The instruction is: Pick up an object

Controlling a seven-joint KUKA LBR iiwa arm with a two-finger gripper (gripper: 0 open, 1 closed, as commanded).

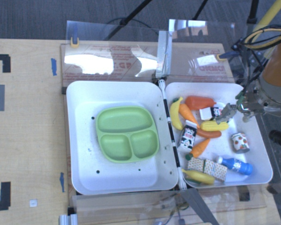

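Hand (226, 112) low over right bin (262, 165), grip state unclear, reaching for pile. Corn (214, 124) just under it, carrots (196, 102) beside. Green tray (126, 134) alone in left bin (79, 125), likely drop spot.

Green divided plate (127, 134) in left bin (79, 172), toy food heaped in right bin (260, 146), end effector (229, 111) above corn (214, 124)

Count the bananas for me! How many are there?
2. One banana lies at the right bin's left edge, near the top; the other banana lies along its bottom edge. The pile could hide more.
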